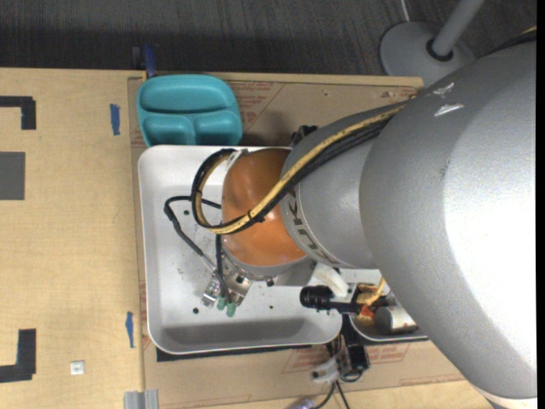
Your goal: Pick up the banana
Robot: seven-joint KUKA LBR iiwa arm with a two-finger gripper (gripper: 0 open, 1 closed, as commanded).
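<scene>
- Arm (pixel 443 228) enters from 3 o'clock and covers the right half of the view. Its orange band (pixel 255 211) hangs over the middle of the left bin (pixel 157 254).
- Gripper (pixel 224 307) is low over the left bin's floor, at about 7 o'clock from the bin's centre and clear of the walls.
- Fingers: the two green tips sit together, side by side, pointing toward 6 o'clock. Nothing shows between them.
- Banana: position cannot be told. The arm hides the 3 o'clock half of the left bin and nearly all of the right bin (pixel 387 337).
- Bare white floor lies around the fingers from 6 through 9 to 11 o'clock, marked by a few dark specks. No yellow fruit lies against or beside the tips there.
- Right bin: a sliver of rim shows at 4 o'clock from the gripper, under the arm. Small orange and grey bits lie there, too covered to name.
- Cable loop (pixel 200 196), black and yellow, runs off the wrist at 11 o'clock from the gripper, above the bin floor.
- Teal moulded tray (pixel 189 109) sits outside the left bin at 12 o'clock, touching or just beside its far rim.
- Bench (pixel 68 228) is tan board, with blue tape strips (pixel 115 118) at 9 to 10 o'clock from the bin.
</scene>
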